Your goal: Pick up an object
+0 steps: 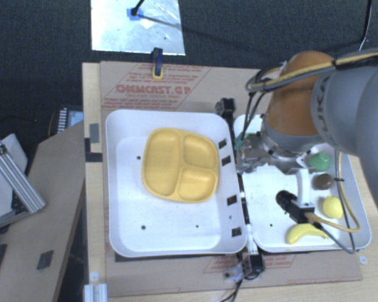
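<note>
Take the divided plate (pixel 179 164) as your landmark: it lies in the left bin (pixel 123 231). Right of the plate you see the right bin (pixel 264 187). In it, all right of the plate, lie the banana (pixel 304 233) nearest you, the lemon (pixel 332 206) behind it, then the oval piece (pixel 321 181), then the round piece (pixel 319 162).

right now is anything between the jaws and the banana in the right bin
Nothing visible does. The jaws hang over the left side of the right bin, and bare floor runs to the banana. The lemon lies beside it, off that line.
</note>
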Controlling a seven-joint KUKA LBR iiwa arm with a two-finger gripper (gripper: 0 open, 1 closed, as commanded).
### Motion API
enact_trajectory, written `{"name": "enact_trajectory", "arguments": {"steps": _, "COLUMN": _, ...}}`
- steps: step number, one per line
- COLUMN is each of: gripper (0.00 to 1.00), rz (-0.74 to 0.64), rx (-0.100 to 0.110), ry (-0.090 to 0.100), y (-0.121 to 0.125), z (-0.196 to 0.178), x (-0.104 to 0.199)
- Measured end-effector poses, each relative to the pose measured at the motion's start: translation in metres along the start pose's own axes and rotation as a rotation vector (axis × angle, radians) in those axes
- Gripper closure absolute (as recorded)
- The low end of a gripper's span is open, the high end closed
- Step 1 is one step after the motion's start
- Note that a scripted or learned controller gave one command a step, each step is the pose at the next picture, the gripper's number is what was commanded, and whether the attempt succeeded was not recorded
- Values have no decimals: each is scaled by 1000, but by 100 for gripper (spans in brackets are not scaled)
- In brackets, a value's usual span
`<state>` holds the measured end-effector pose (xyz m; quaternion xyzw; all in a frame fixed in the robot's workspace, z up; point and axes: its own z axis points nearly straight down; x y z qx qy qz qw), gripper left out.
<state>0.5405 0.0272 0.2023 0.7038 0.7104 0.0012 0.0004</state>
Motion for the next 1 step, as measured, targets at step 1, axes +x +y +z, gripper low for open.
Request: {"name": "enact_trajectory", "arguments": {"steps": 1, "gripper": 100, "rz": 0, "rx": -1, "ry": 1, "y": 18, "z": -11, "x": 44}}
